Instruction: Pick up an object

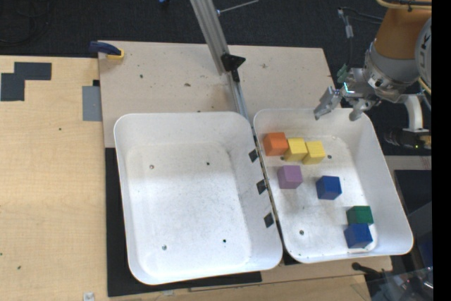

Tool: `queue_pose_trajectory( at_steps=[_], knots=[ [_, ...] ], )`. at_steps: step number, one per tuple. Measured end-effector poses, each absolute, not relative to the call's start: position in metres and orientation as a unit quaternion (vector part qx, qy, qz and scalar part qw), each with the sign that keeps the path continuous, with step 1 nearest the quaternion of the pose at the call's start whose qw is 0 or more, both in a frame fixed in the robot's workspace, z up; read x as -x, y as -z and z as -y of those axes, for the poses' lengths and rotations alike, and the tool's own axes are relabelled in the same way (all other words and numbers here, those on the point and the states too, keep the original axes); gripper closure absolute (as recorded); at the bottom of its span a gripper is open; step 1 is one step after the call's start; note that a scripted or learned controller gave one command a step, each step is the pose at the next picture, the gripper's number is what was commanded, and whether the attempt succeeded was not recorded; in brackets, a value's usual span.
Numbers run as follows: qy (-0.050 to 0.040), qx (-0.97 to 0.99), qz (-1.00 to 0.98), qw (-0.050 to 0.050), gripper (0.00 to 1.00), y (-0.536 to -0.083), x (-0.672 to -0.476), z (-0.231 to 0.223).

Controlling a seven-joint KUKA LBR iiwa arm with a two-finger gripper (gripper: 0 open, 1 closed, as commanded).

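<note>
Gripper (342, 107) at upper right of frame, above right bin's (386, 173) far rim, fingers spread, nothing between them. Orange block (275, 144), two yellow blocks (305, 149), purple, blue, green blocks lie in that bin.

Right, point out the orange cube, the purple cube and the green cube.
Orange cube (275, 143), camera view, its top face.
Purple cube (289, 175), camera view, its top face.
Green cube (361, 214), camera view, its top face, by the blue cube (358, 234).

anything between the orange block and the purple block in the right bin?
In the camera view, nothing: bare white bin floor separates the orange block from the purple block. The two yellow blocks sit to the orange one's right, off that line.
</note>
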State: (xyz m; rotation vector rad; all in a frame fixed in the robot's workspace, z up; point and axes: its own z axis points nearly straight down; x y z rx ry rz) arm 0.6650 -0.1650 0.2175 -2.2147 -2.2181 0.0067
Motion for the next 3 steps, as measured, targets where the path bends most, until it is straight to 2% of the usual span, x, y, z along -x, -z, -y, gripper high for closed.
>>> queue_pose_trajectory(
  at_steps=[1,2,3],
  knots=[
    [-0.0013,0.705,0.709,0.001,0.00,-0.221,-0.666,0.165],
    [-0.0027,0.707,0.707,0.004,0.00,-0.157,-0.660,0.162],
    [0.0026,0.706,0.709,-0.001,0.00,-0.120,-0.664,0.159]
  ],
)
